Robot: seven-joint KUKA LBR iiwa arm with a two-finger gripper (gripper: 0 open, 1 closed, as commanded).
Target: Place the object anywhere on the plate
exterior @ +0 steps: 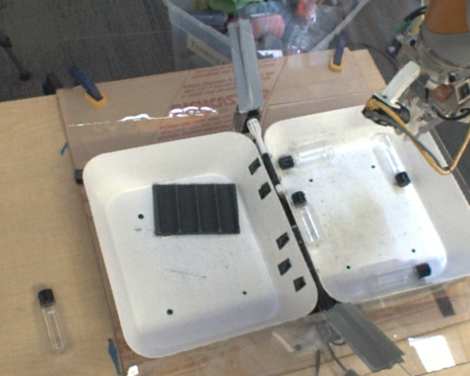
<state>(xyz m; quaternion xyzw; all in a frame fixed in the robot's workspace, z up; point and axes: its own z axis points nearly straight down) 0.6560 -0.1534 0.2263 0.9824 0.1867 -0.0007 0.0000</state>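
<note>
Nearest, found a grey bar [365, 341] on the bench [1, 177], just below the seam between the bins. Counted four clear capped vials [306, 218] in the right bin [469, 224]: one by the divider [276, 211], one near the far-left corner, one toward the right, one along the near wall. Spotted a stray vial [52, 319] out on the bench, well apart. Found the plate [196, 208], black and ridged, flat in the left bin [133, 325] with nothing on it. Placed the gripper [436, 100] above the right bin's far-right corner, no vial seen in it. Could not tell whether clenched or released, being small, cluttered and partly cut by the frame edge. Judged clear glass easy to miss, and round enough to roll out of a pinch or off the ridges. Feared a knock on the divider in crossing.
</note>
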